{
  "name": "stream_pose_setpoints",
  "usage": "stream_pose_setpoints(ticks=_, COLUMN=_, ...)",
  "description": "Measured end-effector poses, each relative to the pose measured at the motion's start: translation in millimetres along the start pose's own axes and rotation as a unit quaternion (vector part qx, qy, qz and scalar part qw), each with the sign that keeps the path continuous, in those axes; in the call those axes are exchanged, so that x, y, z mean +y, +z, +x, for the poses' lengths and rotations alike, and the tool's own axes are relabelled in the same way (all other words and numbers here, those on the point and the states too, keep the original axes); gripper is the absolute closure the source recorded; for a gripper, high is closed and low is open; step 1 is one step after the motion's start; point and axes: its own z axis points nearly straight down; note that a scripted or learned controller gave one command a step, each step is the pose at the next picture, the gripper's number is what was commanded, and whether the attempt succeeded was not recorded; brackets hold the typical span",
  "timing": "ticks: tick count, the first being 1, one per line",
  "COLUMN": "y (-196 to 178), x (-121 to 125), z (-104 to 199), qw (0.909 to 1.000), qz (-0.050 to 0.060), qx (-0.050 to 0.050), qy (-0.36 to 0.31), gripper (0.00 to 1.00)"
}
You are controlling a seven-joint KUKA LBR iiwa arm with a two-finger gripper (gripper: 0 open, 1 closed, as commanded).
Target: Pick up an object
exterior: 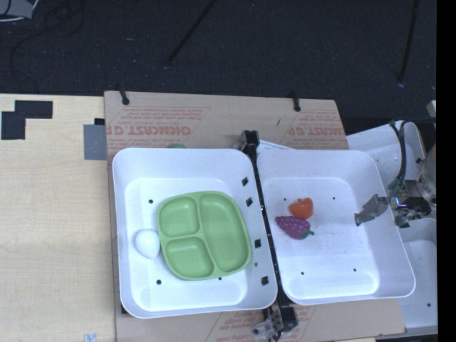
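In the right bin (385, 276) lie two small toys, touching or nearly so: an orange pepper-like fruit (302, 208) and, just below it, a purple bunch of grapes (293, 226). My gripper (385, 212) hovers over the bin's right rim, well to the right of both toys. It is open, with nothing between its fingers; one grey finger (370, 209) points in over the bin floor.
The left bin (135, 169) holds a green divided plate (203, 234) and a white egg-shaped object (147, 243) at the plate's left edge. A black divider (258, 219) runs between the bins. Cardboard lies under both. The arm's wrist and cables (412, 191) stand at the right.
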Motion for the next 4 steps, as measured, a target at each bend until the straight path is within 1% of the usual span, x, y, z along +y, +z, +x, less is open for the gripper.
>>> stream_pose_setpoints(ticks=1, y=-6, x=2, z=0, qw=1.0000, qz=-0.006, qx=-0.001, qy=-0.001, gripper=0.00)
stream_pose_setpoints(ticks=2, y=58, x=2, z=1, qw=1.0000, qz=-0.003, qx=0.000, qy=-0.001, gripper=0.00)
stream_pose_setpoints(ticks=3, y=110, x=-8, z=6, qw=1.0000, qz=-0.003, qx=0.000, qy=-0.001, gripper=0.00)
stream_pose_setpoints(ticks=4, y=149, x=-7, z=7, qw=1.0000, qz=-0.006, qx=-0.001, qy=-0.001, gripper=0.00)
